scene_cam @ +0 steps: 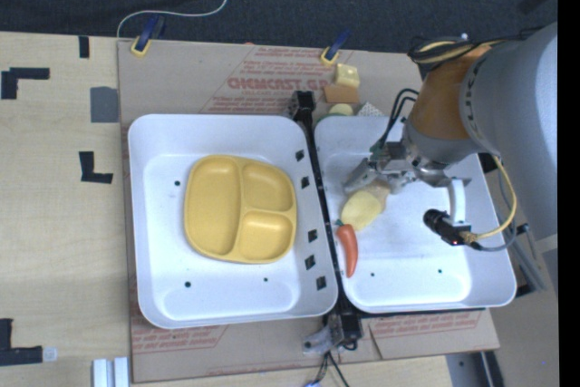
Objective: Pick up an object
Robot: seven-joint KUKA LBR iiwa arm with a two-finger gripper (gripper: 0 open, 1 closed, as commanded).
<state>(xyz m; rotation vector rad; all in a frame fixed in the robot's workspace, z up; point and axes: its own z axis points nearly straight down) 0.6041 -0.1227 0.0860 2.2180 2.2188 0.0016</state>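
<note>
In the right bin (453,281), a pale yellow potato-shaped object (362,209) lies near the left wall. A red-orange chili or carrot (348,249) rests just below it, against the divider. My gripper (381,178) hangs low over the right bin, directly above and to the right of the yellow object, its tips at the object's upper edge. The left bin (159,195) holds a yellow three-compartment plate (240,208).
Behind the bins, on the cardboard, sit a small tan block (342,92), a yellow piece (347,73) and a pale round item (340,110). A black cable with a connector (444,225) loops over the right bin. Clamps hold the cardboard's far edge.
</note>
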